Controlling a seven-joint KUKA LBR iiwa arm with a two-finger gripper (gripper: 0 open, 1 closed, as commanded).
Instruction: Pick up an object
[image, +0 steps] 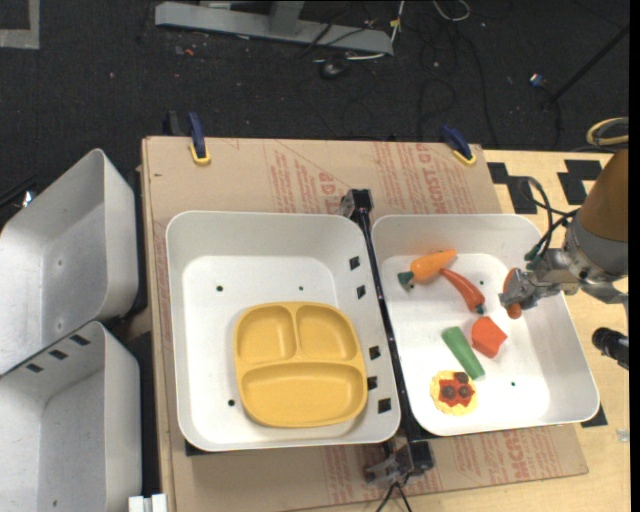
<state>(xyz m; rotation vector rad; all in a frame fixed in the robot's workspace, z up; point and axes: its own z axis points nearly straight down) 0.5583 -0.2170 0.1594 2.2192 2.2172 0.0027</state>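
The right bin (560, 390) holds an orange toy carrot (433, 265), a red chilli pepper (464, 288), an orange-red block (488, 337), a green stick-shaped piece (463, 352) and a yellow round toy with dark red toppings (453, 391). My gripper (516, 297) hangs over the bin's right side, just above and to the right of the orange-red block and right of the chilli's lower end. A small reddish bit shows at its tip; I cannot tell whether that is a held thing.
The left bin (200, 260) carries a yellow divided plate (298, 364). A black divider (378, 320) runs between the bins. Two white tubs (60, 300) stand off the bench to the left. Clamps and cables lie at the bench's far edge.
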